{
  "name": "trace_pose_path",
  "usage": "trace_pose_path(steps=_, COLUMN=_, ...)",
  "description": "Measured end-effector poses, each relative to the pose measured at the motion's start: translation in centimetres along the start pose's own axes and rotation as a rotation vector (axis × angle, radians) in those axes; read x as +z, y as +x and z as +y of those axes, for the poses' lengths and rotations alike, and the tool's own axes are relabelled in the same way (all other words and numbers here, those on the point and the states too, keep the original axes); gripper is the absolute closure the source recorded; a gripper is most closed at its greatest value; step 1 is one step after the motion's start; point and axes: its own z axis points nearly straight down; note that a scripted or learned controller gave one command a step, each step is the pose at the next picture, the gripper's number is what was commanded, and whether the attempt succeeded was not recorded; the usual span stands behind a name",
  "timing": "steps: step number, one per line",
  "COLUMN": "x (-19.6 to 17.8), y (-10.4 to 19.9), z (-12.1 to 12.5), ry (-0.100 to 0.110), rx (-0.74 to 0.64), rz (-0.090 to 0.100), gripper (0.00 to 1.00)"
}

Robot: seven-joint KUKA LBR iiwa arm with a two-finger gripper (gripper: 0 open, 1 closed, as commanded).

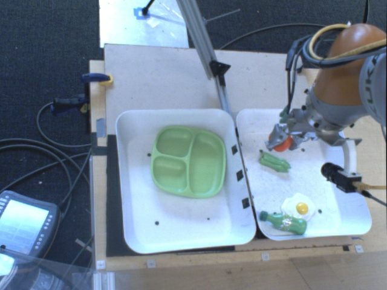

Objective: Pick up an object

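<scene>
The gripper (283, 138) is low in the right bin (357, 219), near its far edge and closer to the wall shared with the left bin (130, 222). A small orange-red object (284, 142) shows right at the fingertips, but whether the claw is wide, narrow or closed on it cannot be told from this view.

A green pepper (274, 161) lies just beside it, toward the near edge. A toy fried egg (300, 208) and a green bottle (284, 222) lie close together at the near edge. A green divided plate (188, 161) rests in the middle of the left bin.

The risk is probably a weak grasp: if the fingers catch only an edge of the orange-red object, it may slip out during lifting. The fingers may also push the pepper, because it is so near.
</scene>
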Motion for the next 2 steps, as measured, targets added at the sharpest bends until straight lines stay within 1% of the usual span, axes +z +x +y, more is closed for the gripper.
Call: trace_pose_path(steps=2, x=0.2, y=12.0, z=2.2, ry=-0.001, rx=-0.002, rz=0.001, gripper=1.0)
